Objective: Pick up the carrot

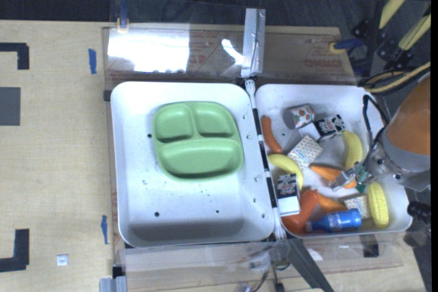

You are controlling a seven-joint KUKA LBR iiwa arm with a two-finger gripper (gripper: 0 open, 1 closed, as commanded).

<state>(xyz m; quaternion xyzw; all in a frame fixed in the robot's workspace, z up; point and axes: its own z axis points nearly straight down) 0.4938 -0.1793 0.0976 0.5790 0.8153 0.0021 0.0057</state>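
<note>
A short orange carrot (326, 172) lies in the middle of the right bin (311, 98), pointing left. Its right end runs under my gripper (358, 173), which reaches in from the right and sits low over the clutter. The gripper's tip is dark and partly merges with the items beneath it. Two more orange pieces lie here: a long one (270, 134) along the bin's left wall and a thick one (313, 204) near the front. The arm's orange band (416, 121) stands at the right edge.
Around the carrot lie two bananas (286, 165) (352, 146), a corn cob (378, 204), a blue bottle (335, 221), small boxes (300, 116) and a patterned card (305, 148). The left bin (130, 167) holds a green divided plate (198, 138).
</note>
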